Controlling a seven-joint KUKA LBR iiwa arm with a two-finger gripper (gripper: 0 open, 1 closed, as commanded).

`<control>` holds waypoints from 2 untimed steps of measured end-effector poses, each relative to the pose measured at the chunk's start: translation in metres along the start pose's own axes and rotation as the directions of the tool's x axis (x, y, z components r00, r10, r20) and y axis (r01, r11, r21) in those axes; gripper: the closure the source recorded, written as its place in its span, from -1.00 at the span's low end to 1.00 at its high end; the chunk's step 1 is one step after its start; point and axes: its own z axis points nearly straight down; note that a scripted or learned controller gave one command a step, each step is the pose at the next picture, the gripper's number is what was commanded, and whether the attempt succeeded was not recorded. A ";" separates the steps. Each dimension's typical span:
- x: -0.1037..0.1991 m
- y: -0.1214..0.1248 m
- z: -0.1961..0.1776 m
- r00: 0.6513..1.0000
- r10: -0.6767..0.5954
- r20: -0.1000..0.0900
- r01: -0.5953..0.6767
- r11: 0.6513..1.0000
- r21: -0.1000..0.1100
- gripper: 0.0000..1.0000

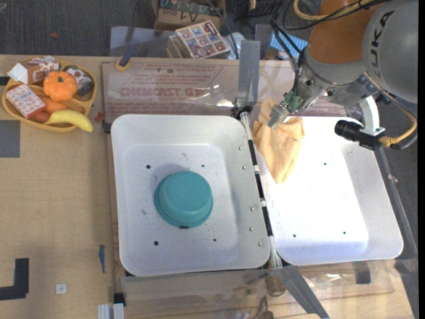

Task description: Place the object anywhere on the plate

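A teal round plate (184,199) lies in the middle of the left bin (133,138). A yellow cloth (282,146) hangs crumpled over the far left corner of the right bin (345,205), close to the divide between the bins. My gripper (279,113) is at the cloth's top edge, its fingers pinched on a fold of the fabric. The cloth droops down from that point, and its lower tip reaches the bin floor. The plate is well to the left of and nearer than the gripper.
A yellow dish (46,98) with toy fruit and small boxes sits at the bench's far left. A black cylinder (355,131) on the wrist juts over the right bin. Boxes and cables lie behind the bins.
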 end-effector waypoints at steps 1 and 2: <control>0.048 0.028 -0.008 0.921 -0.390 0.001 0.390 0.921 -0.002 1.00; 0.092 0.053 -0.014 0.698 -0.716 0.004 0.716 0.698 -0.003 1.00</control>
